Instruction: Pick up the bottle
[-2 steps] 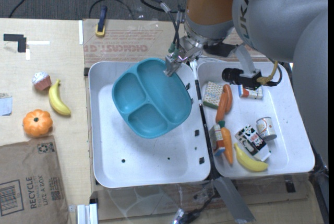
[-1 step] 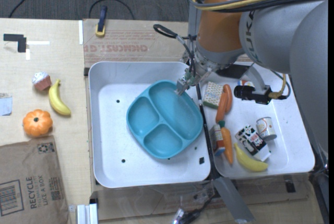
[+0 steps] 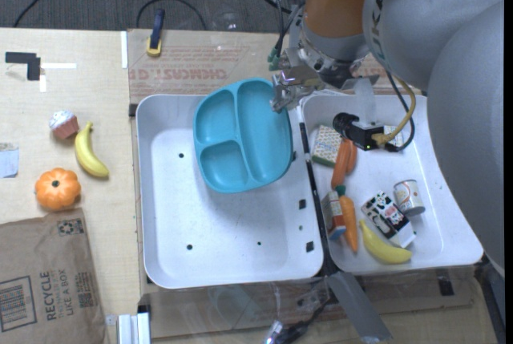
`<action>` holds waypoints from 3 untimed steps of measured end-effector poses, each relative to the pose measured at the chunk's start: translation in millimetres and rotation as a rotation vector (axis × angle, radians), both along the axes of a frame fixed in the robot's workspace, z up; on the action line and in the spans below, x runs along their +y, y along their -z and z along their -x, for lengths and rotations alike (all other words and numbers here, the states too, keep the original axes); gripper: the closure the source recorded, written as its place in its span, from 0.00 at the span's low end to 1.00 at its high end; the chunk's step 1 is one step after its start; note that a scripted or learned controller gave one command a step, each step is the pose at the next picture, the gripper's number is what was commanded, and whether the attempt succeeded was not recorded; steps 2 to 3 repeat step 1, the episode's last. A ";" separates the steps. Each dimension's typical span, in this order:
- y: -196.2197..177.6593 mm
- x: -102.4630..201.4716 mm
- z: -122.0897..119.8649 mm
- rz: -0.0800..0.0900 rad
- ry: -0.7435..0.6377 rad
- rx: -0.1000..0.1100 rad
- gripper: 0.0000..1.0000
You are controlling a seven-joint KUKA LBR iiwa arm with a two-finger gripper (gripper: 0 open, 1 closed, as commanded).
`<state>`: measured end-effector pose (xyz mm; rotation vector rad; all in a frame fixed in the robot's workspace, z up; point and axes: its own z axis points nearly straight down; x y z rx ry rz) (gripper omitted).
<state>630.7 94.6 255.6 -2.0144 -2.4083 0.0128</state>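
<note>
A small orange bottle (image 3: 345,220) with a pale label lies in the right bin (image 3: 449,198), near the divider, between a carrot (image 3: 343,162) and a banana (image 3: 386,248). My gripper (image 3: 283,94) is well away from it, at the back of the bins over the divider. Its tip sits at the upper right rim of a blue divided plate (image 3: 240,138). The plate rests at the back of the left bin (image 3: 160,198), and its top edge overlaps the bin's back rim.
The right bin also holds a speckled sponge-like block (image 3: 326,143), a cow-patterned carton (image 3: 386,216) and a small can (image 3: 407,194). Left of the bins, a cupcake (image 3: 63,124), a banana (image 3: 90,151) and a small pumpkin (image 3: 58,188) lie on the bench.
</note>
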 end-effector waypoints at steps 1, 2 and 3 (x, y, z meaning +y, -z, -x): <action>-4.0 -0.8 1.0 0.005 -0.001 0.009 1.00; -4.0 -0.8 1.0 0.005 -0.001 0.009 1.00; -4.0 -0.8 1.0 0.005 -0.001 0.009 1.00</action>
